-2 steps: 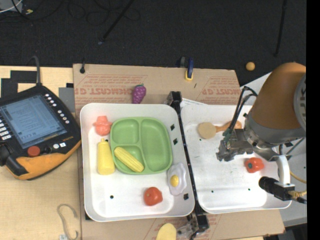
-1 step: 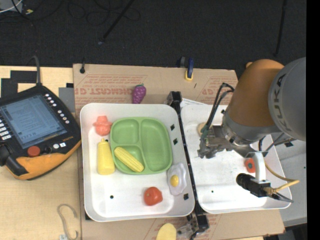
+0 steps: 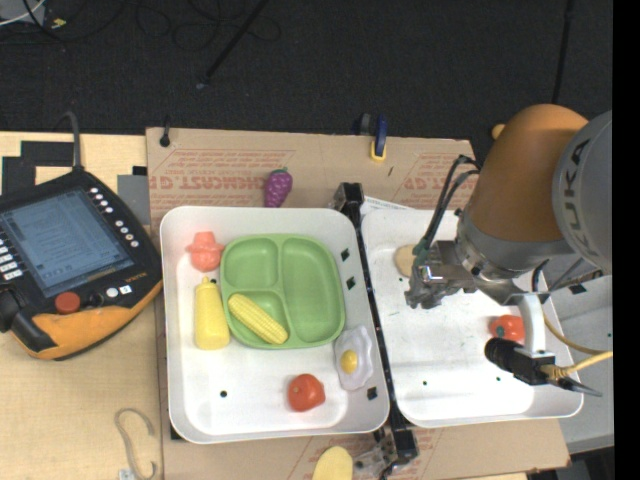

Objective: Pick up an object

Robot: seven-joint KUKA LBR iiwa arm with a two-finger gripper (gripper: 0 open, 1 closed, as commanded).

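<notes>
My gripper [image 3: 424,293] hangs low over the right bin [image 3: 450,393], near its upper left part. A pale beige object [image 3: 403,260] lies just up-left of the gripper, partly hidden by it. A red-orange object [image 3: 507,327] rests in the right bin, to the gripper's right. The left bin [image 3: 190,408] holds a green divided plate [image 3: 300,278] with a corn cob [image 3: 258,318] on it, a yellow bottle [image 3: 210,315], a pink toy [image 3: 204,252], a red tomato [image 3: 306,392] and a fried egg [image 3: 350,358].
A purple object [image 3: 278,187] lies on the cardboard behind the bins. A yellow object [image 3: 333,462] sits in front of the bins. A teach pendant [image 3: 70,258] lies at the left. A black cable part [image 3: 515,360] hangs over the right bin.
</notes>
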